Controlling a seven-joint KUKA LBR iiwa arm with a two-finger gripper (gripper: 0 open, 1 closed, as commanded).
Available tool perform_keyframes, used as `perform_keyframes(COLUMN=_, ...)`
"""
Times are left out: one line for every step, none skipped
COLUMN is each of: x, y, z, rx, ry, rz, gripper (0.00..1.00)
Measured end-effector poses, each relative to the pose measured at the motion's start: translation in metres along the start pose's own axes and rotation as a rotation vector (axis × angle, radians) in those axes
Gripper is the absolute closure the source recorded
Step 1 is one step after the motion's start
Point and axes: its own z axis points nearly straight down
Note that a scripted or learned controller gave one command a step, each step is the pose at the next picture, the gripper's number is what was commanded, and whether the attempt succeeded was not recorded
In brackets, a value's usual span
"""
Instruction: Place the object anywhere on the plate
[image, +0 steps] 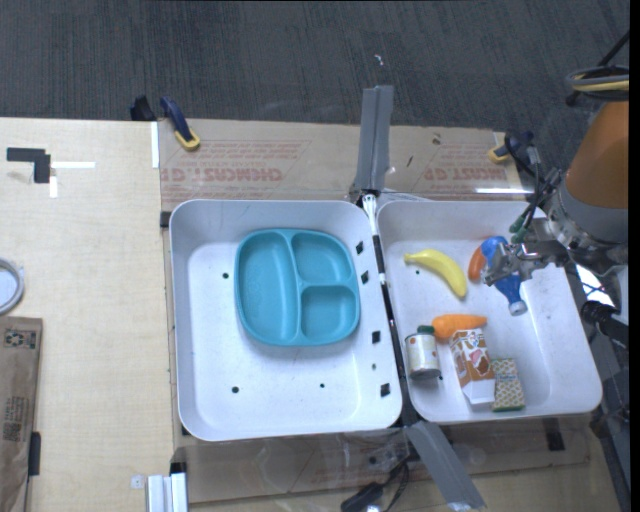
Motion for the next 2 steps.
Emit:
perform_keyframes(x=0.109, y=0.032, z=-0.071, rx=-0.002, ry=0.001, rz=0.263, gripper=1.0)
perform_keyframes(x=0.167, y=0.047, z=0.013, rx=0.0, ry=0.001, rz=0.237, gripper=1.0)
